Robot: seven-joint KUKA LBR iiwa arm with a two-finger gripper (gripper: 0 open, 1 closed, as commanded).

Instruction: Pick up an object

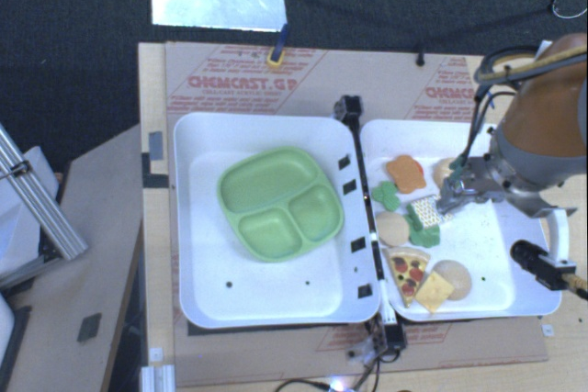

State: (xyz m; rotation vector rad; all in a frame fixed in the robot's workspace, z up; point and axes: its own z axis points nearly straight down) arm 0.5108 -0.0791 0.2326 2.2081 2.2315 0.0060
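The gripper [452, 195] is hanging low over the right bin [496, 294], right beside the white-and-green grater toy [425, 214]. Honestly can't tell how it's set or whether it's grabbing anything, while the green tray [276, 202] is sitting in the left bin [197, 289]

Gripper [450, 197] low, arm [542, 128] angled leftward

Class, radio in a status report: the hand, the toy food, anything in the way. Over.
Hand low over right white bin, grip unclear. Below it: white-and-green gridded toy piece. Crowding it: orange toy piece, pizza slice toy.
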